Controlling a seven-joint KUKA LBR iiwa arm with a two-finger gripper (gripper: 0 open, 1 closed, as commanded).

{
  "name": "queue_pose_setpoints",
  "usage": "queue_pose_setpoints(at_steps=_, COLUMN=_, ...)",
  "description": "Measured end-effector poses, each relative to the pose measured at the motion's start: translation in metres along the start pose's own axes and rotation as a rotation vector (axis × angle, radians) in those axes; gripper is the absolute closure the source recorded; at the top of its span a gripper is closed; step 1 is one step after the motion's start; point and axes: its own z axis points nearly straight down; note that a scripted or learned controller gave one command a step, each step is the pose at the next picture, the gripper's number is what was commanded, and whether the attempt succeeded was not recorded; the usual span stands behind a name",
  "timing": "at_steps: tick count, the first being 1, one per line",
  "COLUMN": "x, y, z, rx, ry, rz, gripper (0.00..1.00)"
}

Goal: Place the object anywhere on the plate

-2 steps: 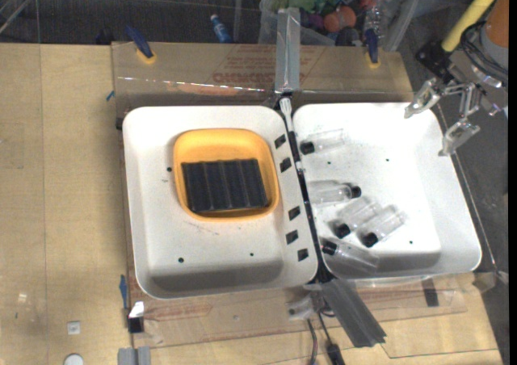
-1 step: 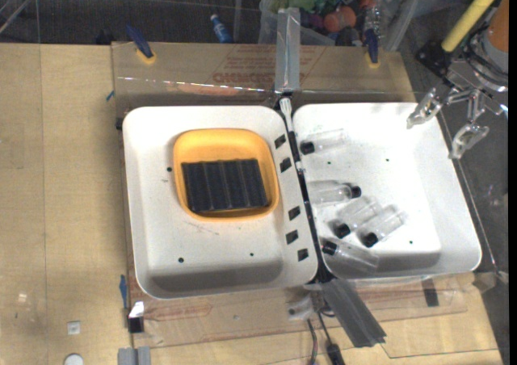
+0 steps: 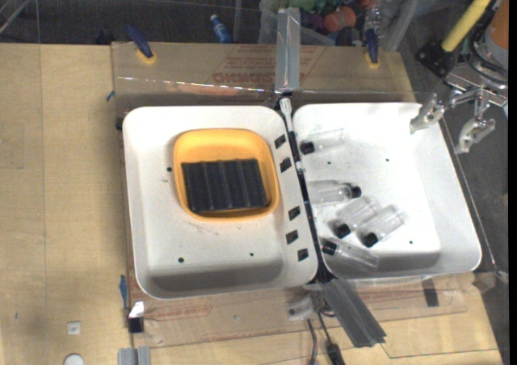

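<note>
1. Shallow white plastic left bin (image 3: 153,194): it holds the orange, rounded-square plate (image 3: 187,149).
2. Black, ridged rectangular slab (image 3: 224,184): it lies flat inside the plate's rim, near its middle. If this is the task's object, the placement looks complete.
3. Shallow white plastic right bin (image 3: 420,186): it holds several clear plastic vials with black caps (image 3: 335,191), scattered towards the divider; two lie touching (image 3: 370,224).
4. Metal two-finger gripper (image 3: 450,123): it appears to sit beside the right bin's far right corner, well apart from plate and vials. It grips nothing, but whether it is wide or narrow cannot be told.
5. Risk, if a vial is meant: the vials are round, smooth and transparent, so one could roll or slip from a pinch. Those touching could be nudged together.
6. Risk at release: a vial dropped on the ridged slab could roll off the plate, and a descent there could knock the slab askew.
</note>
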Motion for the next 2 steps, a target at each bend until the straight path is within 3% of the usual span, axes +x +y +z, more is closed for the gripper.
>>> queue_pose_setpoints(at_steps=2, x=-0.0003, y=0.0014, z=0.0072, rx=-0.008, ry=-0.002, rz=-0.442, gripper=0.0)
